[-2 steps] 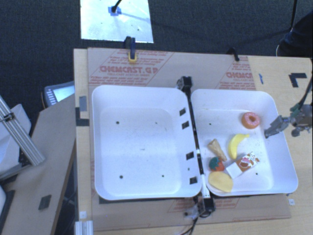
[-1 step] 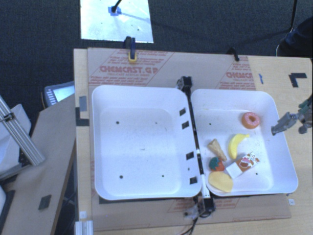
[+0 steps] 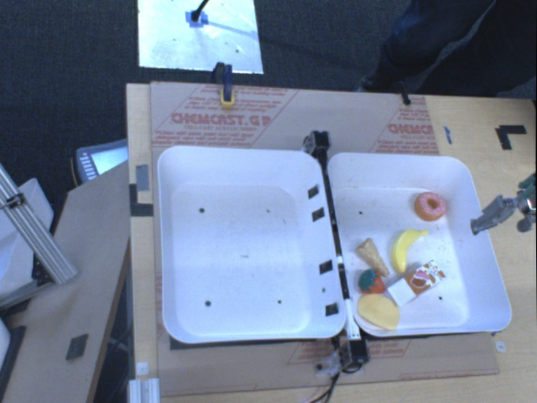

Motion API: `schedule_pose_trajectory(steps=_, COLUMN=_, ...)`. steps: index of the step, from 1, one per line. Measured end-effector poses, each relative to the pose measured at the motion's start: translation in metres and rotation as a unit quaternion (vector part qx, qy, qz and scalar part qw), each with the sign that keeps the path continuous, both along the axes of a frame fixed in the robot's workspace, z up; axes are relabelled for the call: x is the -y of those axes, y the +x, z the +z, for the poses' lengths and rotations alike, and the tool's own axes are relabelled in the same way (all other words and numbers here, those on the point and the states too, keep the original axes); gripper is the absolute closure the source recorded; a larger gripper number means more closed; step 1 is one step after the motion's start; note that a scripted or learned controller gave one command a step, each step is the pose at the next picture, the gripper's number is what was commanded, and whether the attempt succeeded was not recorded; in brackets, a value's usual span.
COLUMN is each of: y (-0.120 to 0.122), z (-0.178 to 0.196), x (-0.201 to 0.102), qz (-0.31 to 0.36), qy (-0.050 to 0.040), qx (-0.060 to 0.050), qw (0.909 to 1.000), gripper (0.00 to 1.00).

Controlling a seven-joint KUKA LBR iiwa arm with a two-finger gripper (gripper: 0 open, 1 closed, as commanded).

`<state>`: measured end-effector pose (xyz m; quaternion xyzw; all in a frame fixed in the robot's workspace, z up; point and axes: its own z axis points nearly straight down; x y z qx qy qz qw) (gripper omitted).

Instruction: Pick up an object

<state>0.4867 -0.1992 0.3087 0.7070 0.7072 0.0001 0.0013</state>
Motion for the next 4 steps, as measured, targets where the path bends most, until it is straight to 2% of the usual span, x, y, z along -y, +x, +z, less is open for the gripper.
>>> schedule_pose_trajectory(steps=1, y=0.000, z=0.006, x=0.007, qz=0.000, qy=-0.0001, qx=0.000, qw=1.0000, gripper=0.00)
schedule_pose_trajectory(steps=2, y=0.062, z=-0.082, x=-0.042, qz=0.005, qy=0.0014, qx=-0.001, qw=1.0000, gripper=0.00)
schedule_pose_trajectory(steps=3, y=0.088, z=-0.169, x=0.010, qz=0.000, qy=-0.0002, qx=0.000, qw=1.0000, gripper=0.00)
schedule_pose_trajectory(steps=4, y=0.127, z=-0.211, x=-0.011, qz=0.000, qy=0.0004, qx=-0.001, qw=1.0000, gripper=0.00)
